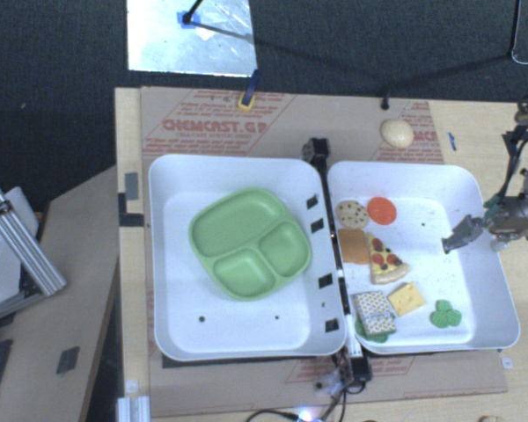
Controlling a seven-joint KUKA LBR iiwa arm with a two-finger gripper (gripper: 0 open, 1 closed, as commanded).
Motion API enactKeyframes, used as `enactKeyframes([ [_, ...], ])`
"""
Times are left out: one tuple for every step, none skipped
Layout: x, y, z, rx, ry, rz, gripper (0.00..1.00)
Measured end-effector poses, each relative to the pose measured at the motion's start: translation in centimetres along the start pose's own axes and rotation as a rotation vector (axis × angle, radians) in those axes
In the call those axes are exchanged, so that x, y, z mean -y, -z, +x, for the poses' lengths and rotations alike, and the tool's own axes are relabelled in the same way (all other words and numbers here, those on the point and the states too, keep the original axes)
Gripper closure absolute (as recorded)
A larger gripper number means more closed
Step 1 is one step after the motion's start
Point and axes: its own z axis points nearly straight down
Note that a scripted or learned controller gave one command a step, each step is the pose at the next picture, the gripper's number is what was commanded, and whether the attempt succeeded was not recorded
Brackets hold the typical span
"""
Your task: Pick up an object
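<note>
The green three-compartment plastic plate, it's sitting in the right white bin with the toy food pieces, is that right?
Not quite. The camera view shows the green three-compartment plastic plate alone in the left white bin. The toy food pieces, such as the pizza slice and the cookie, lie in the right white bin.

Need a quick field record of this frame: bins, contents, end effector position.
left bin: holds green divided plate
right bin: toy food along its left side
items: cookie, orange disc, pizza slice, yellow cheese block, green piece
end effector: over right bin's right edge, apart from the food
outside bins: pale egg-like object on the bench
</note>
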Motion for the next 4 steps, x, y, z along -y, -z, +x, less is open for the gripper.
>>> enactKeyframes([
  [-0.2,0.6,0.0,0.003,0.004,-0.011,0.0],
  [-0.7,-5.6,0.2,0.001,0.002,-0.006,0.0],
  [-1.1,-11.8,0.4,0.001,0.002,-0.006,0.0],
  [-1.2,-15.9,0.3,0.001,0.0,-0.009,0.0],
])
